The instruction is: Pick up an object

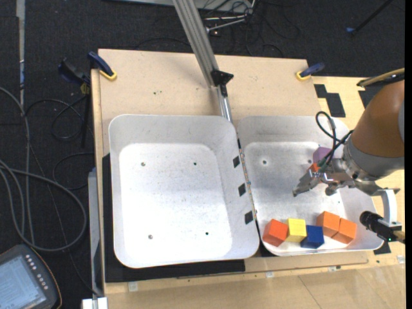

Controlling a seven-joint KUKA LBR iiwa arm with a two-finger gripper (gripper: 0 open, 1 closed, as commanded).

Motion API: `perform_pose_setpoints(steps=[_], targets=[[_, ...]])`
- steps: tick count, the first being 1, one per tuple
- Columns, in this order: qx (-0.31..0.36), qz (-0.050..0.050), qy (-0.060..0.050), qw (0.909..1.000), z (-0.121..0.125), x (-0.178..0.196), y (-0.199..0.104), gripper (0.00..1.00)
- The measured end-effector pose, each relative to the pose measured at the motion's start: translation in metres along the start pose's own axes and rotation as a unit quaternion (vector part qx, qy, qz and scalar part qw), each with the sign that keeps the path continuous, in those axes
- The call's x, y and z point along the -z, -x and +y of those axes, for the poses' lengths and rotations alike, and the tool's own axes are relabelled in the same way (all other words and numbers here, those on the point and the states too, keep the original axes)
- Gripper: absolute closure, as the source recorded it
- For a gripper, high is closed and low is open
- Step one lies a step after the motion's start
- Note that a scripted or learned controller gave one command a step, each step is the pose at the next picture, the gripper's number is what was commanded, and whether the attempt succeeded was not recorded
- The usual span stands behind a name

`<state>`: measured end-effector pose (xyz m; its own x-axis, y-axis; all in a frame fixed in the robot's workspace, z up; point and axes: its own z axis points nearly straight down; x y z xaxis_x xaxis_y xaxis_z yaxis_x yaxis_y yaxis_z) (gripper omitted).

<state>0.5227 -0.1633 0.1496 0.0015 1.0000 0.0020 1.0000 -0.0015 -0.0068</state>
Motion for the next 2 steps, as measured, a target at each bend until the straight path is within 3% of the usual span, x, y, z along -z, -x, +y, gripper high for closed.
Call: perform_pose_setpoints(steps=[1, 2], targets=[[0.0, 0.0, 0.001, 1.0, -0.001, -0.054, -0.001, 0.0], [0.0, -0.001, 0.004, 1.0, 0.001, -0.04, 0.0, 1.0]])
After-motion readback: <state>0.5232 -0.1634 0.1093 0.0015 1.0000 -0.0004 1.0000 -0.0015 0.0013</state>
